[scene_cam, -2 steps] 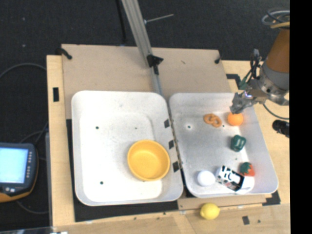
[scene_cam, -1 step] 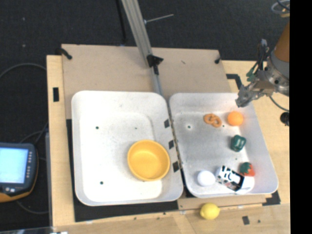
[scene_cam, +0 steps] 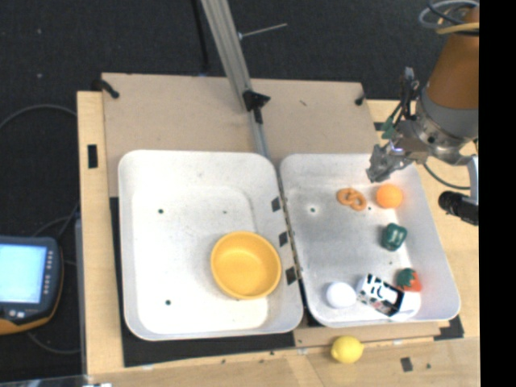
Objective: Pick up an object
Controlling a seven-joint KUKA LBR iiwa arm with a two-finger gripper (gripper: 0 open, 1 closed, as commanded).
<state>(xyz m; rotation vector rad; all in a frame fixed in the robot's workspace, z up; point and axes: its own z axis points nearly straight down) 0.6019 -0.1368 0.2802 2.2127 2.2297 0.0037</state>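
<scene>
My gripper [scene_cam: 379,172] hangs over the far part of the right bin [scene_cam: 322,240], above and just left of an orange ball [scene_cam: 389,196]. A brown pretzel [scene_cam: 351,198] lies a little below and left of the gripper. Further toward the near edge lie a dark green object [scene_cam: 393,236], a white ball [scene_cam: 340,294], a black-and-white object [scene_cam: 379,293] and a small red and green piece [scene_cam: 407,279]. Nothing shows between the gripper's tips. A yellow bowl [scene_cam: 246,264] sits in the left bin [scene_cam: 161,216].
A yellow lemon [scene_cam: 347,349] lies on the bench in front of the right bin. A slanted metal pole [scene_cam: 230,47] rises behind the two bins. A small screen [scene_cam: 24,276] stands at the far left, off the bench.
</scene>
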